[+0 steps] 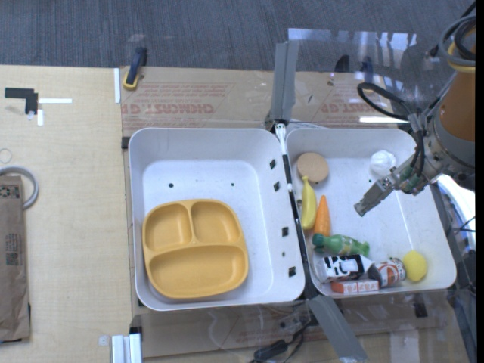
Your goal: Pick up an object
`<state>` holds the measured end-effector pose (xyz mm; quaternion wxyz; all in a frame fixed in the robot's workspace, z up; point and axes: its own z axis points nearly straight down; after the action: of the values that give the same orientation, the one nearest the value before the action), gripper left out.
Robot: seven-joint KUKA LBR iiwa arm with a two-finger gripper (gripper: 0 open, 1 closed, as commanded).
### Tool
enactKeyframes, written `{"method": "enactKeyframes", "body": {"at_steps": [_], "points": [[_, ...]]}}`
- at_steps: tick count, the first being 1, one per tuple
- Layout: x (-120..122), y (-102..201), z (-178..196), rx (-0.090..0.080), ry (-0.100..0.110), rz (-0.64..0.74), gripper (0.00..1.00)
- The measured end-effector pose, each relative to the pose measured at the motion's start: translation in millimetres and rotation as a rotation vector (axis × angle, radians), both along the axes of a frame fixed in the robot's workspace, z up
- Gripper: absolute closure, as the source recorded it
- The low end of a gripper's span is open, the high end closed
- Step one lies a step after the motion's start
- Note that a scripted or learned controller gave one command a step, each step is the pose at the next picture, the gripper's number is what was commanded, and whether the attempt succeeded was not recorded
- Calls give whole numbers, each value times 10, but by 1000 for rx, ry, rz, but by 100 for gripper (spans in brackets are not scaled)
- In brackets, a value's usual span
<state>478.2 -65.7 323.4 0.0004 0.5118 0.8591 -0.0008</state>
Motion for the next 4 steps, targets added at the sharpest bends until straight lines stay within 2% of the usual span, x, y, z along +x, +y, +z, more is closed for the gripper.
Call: {"method": "enactKeyframes", "body": {"at_steps": [1, 2, 3, 4], "points": [[551, -803, -610, 0, 0, -316, 0], [-10, -89, -1127, 1, 3, -81, 0], [-14, 196, -1332, 1, 4, -312, 0], [-15, -233, -1330, -1, 2, -688, 0]]}}
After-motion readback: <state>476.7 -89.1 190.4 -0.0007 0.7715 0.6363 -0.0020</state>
